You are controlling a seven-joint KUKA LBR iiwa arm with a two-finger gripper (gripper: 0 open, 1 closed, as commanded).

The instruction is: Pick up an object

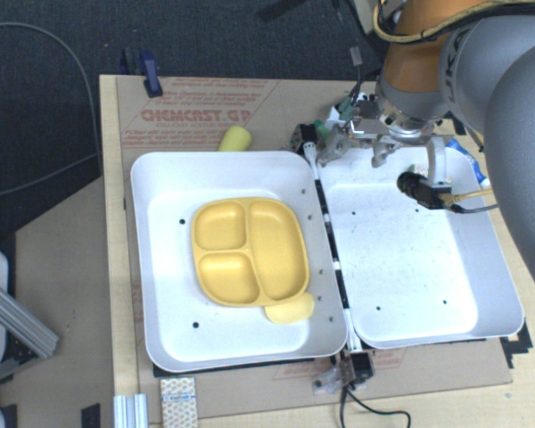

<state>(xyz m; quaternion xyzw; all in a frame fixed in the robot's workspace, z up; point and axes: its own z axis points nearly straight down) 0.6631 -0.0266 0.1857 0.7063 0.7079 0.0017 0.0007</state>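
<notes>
- We're seeing the arm (490, 78) reaching in from the right, w/ its orange band (428, 16) showing near the top of the view.
- The hand (367, 148) is hanging over the far edge of the right bin (410, 275), close to the corner where the 2 bins are meeting.
- We're not managing to tell whether the hand is spread or pressed together; the slant of the view is hiding that.
- The left bin (152, 266) is holding a yellow plate (250, 251) w/ 3 sections. It's lying flat approx. in the middle, well apart from the hand.
- A small yellow piece (292, 310) is lying at the plate's near-right corner, touching it, w/ the plate's rim overlapping it. It's sitting near the wall btwn the bins.
- A yellow roll (235, 138) is lying outside the bins on the cardboard sheet (196, 105) covering the worktop, just beyond the left bin's far rim.
- A blue clip (150, 72) is sitting at the cardboard's far-left edge.
- A thin grey cable (75, 53) is curving over the dark floor at upper left.
</notes>
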